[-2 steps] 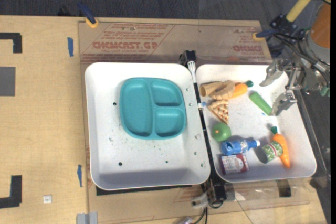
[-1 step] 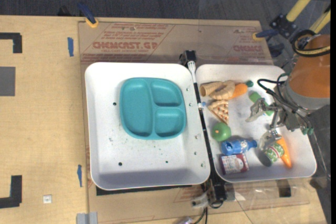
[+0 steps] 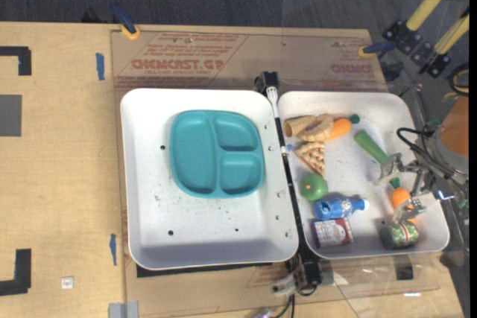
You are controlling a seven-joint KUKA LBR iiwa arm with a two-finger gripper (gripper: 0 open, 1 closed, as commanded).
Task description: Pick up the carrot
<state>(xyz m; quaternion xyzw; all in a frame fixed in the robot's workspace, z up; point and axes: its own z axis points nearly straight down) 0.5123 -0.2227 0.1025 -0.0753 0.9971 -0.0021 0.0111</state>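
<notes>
carrot (image 3: 340,128) is a small orange one with a green tip, lying on its side around 12 o'clock in the right-hand bin (image 3: 387,102), tip pointing toward 2 o'clock.

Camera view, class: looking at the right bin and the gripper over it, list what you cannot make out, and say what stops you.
- Gripper: open or shut cannot be told; too small and tangled with cables.
- Small orange item beneath it: partly covered by the gripper, identity unclear.
- Can label: too small to read.
- Carrot: its left end hidden behind the cones.
- Arm: cut off by the right edge.
</notes>
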